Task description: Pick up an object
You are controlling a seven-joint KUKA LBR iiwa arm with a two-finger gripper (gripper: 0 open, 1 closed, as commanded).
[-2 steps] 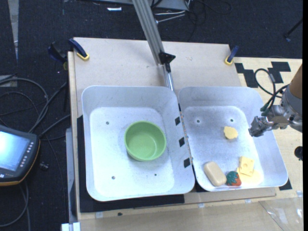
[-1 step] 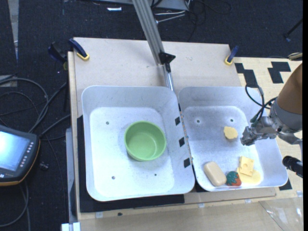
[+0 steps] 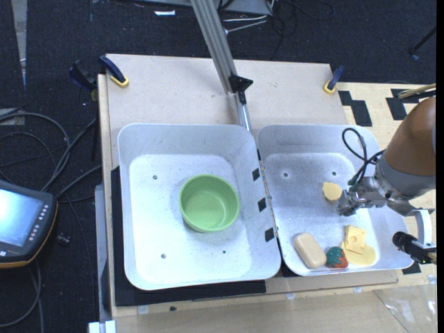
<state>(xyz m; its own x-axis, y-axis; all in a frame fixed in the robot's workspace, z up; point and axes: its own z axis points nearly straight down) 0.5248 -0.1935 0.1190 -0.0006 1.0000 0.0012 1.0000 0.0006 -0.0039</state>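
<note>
Illumination even, diffuse, from overhead. The white bins [image 3: 187, 144] read bright, near washed out; shadows faint. Left of the gripper [image 3: 347, 203], a pendant screen [image 3: 17, 220] glows overexposed. Dark floor loses detail. Overall focus slightly soft.

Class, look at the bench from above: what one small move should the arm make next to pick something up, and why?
Probably lower the gripper a little toward the small yellow piece in the right bin. That piece lies right beside the gripper and apart from the cluster near the front wall, the tan loaf, the cheese wedge and the red and green piece, so it looks the easiest target.
</note>
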